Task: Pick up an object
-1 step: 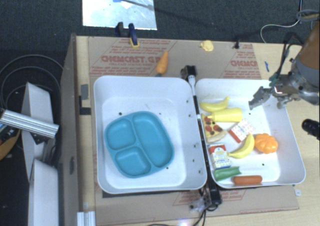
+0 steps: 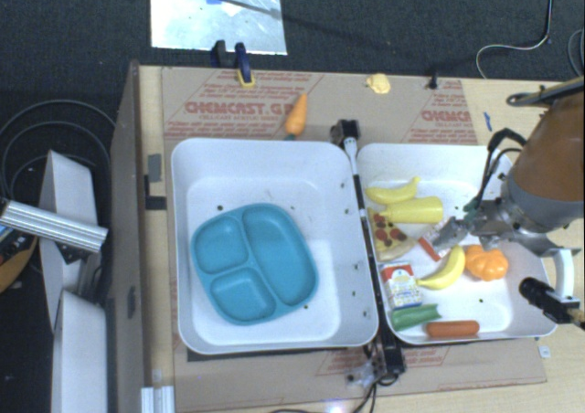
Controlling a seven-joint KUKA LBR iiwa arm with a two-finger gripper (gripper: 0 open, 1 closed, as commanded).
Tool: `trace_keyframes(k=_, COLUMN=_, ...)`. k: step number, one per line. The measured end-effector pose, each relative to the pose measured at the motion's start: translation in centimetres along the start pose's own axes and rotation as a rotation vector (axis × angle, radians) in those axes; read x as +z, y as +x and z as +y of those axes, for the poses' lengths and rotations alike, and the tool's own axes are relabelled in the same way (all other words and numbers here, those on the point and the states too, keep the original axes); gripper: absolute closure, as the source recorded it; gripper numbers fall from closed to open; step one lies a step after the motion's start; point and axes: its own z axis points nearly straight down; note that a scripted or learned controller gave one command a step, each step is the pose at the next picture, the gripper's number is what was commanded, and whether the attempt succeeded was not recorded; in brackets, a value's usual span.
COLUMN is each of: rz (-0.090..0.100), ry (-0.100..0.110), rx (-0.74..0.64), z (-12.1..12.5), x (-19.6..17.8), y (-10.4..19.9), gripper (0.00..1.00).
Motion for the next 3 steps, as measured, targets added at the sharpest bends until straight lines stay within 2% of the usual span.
trace_keyframes(k=1, rz=-0.002, ry=-0.008, rx=0.0, z=-0.3, x=8.1, y=0.3, gripper=0.0)
trace_keyframes(k=2, rz=-0.003, ry=-0.013, rx=-0.002, z=-0.1, x=6.6, y=0.3, gripper=1.0)
trace_keyframes(k=3, rz=-0.002, ry=-0.024, rx=-0.014, z=6.2, x=-3.0, y=8.7, gripper=1.0)
